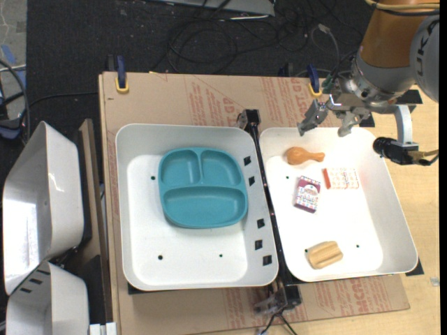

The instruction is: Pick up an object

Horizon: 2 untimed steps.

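My gripper point(328, 123) hangs open over the far edge of the right bin point(391, 208), its two fingers spread with nothing between them. Just below and left of it lies an orange chicken drumstick point(303, 156). A small purple packet point(307, 193) sits mid-bin, with a pink-and-white card point(342, 179) to its right. A tan bread roll point(325, 254) rests near the bin's front.
The left bin point(140, 257) holds a teal divided plate point(203, 187). A black divider point(265, 201) runs between the two bins. Cables lie on the dark floor behind the bench, and white containers point(38, 187) stand at the far left.
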{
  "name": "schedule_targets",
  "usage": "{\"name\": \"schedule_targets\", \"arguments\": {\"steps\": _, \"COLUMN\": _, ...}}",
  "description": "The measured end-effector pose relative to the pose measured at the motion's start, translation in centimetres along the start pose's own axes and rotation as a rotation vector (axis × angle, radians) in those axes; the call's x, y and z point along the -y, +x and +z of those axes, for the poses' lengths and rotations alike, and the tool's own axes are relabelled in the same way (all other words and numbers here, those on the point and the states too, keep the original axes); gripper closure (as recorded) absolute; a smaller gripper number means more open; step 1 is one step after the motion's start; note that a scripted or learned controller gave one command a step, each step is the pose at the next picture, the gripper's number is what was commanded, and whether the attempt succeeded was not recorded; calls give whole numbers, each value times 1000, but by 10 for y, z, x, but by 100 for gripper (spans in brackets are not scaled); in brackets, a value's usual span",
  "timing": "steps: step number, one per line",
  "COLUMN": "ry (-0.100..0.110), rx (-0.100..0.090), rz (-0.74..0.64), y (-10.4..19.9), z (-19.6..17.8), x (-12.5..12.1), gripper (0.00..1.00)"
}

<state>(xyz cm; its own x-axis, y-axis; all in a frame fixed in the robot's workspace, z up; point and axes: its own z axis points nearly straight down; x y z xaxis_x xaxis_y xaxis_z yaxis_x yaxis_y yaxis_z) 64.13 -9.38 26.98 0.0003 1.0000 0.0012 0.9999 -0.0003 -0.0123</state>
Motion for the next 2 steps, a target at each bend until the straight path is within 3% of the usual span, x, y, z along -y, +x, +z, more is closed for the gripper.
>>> {"name": "schedule_targets", "arguments": {"steps": 1, "ry": -12, "rx": 1, "rz": -2, "y": 0, "z": -8, "x": -2, "gripper": 0}}
{"name": "schedule_targets", "arguments": {"steps": 2, "ry": -8, "rx": 2, "rz": 1, "y": -2, "z": 36, "x": 1, "gripper": 0}}
